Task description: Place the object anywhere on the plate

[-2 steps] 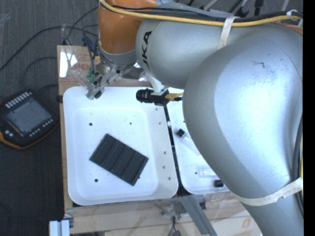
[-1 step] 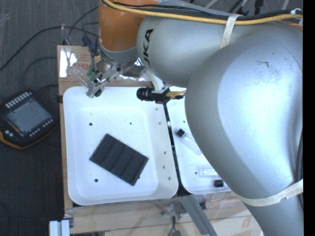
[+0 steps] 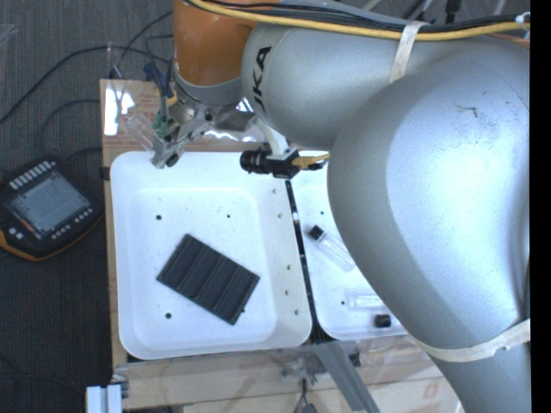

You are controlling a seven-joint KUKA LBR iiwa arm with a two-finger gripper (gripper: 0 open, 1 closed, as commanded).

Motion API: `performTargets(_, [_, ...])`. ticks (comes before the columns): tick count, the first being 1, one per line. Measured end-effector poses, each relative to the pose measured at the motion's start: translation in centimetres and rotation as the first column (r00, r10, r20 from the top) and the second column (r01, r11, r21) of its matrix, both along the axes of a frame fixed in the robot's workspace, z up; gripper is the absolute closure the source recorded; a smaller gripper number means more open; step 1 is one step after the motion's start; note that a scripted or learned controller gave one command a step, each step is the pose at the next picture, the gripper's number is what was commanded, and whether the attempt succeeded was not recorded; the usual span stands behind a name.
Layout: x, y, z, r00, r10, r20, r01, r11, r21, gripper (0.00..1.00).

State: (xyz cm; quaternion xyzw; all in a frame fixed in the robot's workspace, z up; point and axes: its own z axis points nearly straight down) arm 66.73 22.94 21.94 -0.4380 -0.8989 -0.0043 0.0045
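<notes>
A dark grey ribbed rectangular plate [image 3: 207,279] lies tilted on the floor of the left bin [image 3: 138,231]. In the right bin [image 3: 323,312], a small clear vial with a black cap [image 3: 327,245] lies near the divider. A second clear piece with a black end [image 3: 368,306] rests closer to the front edge. My gripper [image 3: 166,155] hangs over the far left corner of the left bin, well away from the plate and from both clear pieces. I see nothing held in it.
The big grey arm covers most of the right bin and the upper right of the view. A teach pendant [image 3: 43,206] lies on the floor to the left of the bench. Crumpled clear plastic [image 3: 129,110] sits behind the left bin.
</notes>
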Motion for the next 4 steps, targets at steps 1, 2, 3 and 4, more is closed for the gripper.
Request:
performTargets(1, [0.0, 0.0, 0.9, 1.0, 0.0, 0.0, 0.0, 1.0, 0.002, 1.0])
performTargets(2, [0.0, 0.0, 1.8, 1.0, -0.001, 0.001, 0.001, 1.0, 0.004, 1.0])
performTargets(3, [0.1, 0.1, 2.7, 1.0, -0.001, 0.001, 0.001, 1.0, 0.005, 1.0])
performTargets(4, [0.1, 0.1, 3.6, 1.0, -0.002, 0.002, 0.002, 1.0, 0.006, 1.0])
